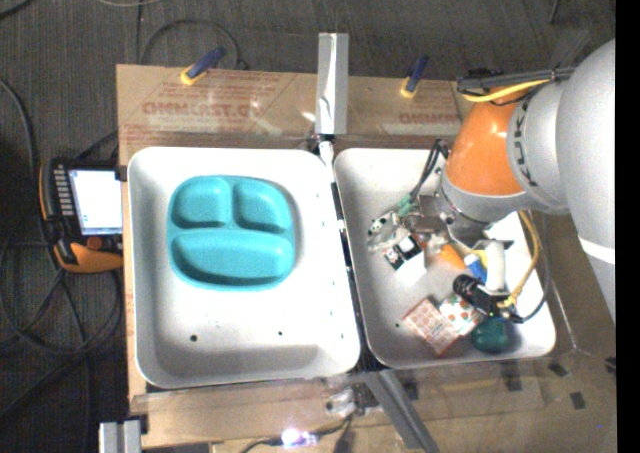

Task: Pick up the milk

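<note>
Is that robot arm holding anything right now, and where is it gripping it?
It cannot be told. The gripper is low in the right bin among cluttered items, and nothing is clearly seen between its tips.

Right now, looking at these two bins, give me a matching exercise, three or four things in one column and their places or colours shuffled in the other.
Things:
1. divided plate
2. gripper
3. round green object
4. handheld screen device

Places or colours:
A. outside the bins, at the view's left
B. turquoise, in the left bin
C. near corner of the right bin
D. low over the right bin's clutter

Pairs: 1-B, 2-D, 3-C, 4-A
</note>
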You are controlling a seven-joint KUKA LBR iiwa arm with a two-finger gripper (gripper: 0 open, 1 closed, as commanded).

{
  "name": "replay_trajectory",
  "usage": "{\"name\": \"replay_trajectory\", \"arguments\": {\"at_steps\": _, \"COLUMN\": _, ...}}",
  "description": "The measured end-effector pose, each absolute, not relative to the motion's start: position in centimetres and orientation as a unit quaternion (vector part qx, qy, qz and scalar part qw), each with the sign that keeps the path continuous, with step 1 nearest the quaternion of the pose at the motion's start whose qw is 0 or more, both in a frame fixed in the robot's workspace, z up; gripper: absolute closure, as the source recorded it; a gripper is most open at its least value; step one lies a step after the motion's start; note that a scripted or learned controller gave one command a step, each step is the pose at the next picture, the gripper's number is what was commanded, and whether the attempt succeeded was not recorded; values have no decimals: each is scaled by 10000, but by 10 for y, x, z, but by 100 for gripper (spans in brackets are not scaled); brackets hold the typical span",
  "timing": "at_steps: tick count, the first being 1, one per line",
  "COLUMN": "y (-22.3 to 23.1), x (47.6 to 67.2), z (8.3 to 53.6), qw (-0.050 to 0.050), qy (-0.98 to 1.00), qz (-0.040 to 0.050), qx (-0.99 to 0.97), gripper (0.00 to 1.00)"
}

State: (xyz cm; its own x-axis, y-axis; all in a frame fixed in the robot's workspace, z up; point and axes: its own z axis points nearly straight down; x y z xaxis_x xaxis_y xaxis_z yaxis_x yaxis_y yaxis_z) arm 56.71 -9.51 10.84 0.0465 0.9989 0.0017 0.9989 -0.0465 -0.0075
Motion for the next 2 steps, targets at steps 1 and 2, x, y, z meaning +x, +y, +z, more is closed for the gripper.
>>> {"name": "replay_trajectory", "arguments": {"at_steps": 1, "y": -95, "x": 567, "z": 113, "qw": 72, "qy": -6902, "qz": 38, "qx": -7235, "gripper": 100}}
{"name": "replay_trajectory", "arguments": {"at_steps": 2, "y": -56, "x": 525, "z": 179, "qw": 39, "qy": -7086, "qz": 25, "qx": -7056, "gripper": 100}}
